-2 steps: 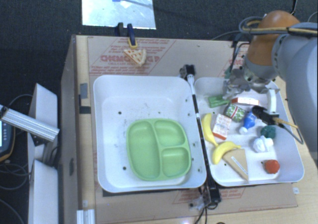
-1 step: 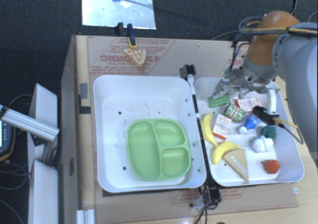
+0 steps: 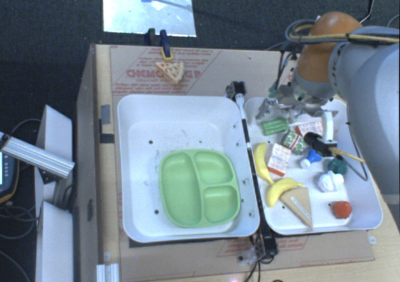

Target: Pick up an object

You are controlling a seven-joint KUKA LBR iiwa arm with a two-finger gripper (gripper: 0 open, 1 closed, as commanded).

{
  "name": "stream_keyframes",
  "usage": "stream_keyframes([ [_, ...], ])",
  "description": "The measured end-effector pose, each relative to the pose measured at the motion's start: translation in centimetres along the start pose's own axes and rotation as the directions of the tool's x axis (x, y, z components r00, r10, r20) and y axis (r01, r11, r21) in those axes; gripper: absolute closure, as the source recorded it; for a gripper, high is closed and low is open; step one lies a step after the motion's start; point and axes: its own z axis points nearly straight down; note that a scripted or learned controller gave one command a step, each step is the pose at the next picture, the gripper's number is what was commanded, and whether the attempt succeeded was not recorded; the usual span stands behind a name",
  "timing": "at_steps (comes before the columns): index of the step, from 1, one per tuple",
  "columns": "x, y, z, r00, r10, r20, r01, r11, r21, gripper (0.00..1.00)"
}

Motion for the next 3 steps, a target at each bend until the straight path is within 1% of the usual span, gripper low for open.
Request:
stream_keyframes([
  [1,-0.7,0.0,2.4,1.000,0.003,0.002,-0.003,1.000,0.001,0.00],
  [2,-3.9,0.0,-4.5,1.000,0.003,0.002,-0.003,1.000,-0.003,0.00],
  [3,-1.5,-2.2,-2.0,1.000,0.001,0.001,-0.001,1.000,0.002,0.00],
])
